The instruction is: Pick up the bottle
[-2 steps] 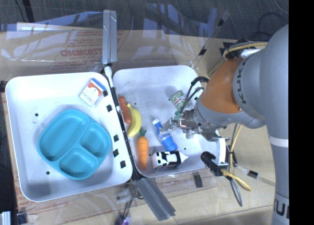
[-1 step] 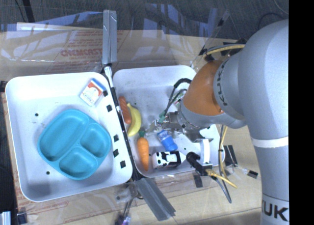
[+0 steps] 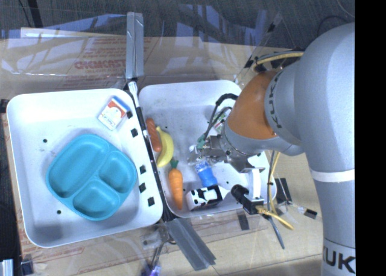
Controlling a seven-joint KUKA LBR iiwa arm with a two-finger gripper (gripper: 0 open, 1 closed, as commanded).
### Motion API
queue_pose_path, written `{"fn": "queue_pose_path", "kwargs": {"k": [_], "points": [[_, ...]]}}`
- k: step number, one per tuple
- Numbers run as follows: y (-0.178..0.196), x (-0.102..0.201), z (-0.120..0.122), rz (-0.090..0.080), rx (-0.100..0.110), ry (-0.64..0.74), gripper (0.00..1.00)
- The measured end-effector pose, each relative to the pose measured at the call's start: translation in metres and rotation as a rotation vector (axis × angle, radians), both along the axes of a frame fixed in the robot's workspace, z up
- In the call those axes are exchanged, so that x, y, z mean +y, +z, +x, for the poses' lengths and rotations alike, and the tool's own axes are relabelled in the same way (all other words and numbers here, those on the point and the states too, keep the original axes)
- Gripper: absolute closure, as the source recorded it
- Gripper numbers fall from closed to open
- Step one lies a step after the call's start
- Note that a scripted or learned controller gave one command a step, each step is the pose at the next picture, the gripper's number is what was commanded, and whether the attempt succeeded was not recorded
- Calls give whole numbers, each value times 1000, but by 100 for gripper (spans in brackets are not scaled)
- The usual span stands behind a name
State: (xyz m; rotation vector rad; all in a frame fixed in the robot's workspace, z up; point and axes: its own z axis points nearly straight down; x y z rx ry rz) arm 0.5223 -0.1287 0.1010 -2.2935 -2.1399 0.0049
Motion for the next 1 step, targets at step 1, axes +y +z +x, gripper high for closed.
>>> {"fn": "queue_pose_path", "kwargs": {"k": [1], "points": [[-10, 11, 44, -1, -1, -149, 100]]}}
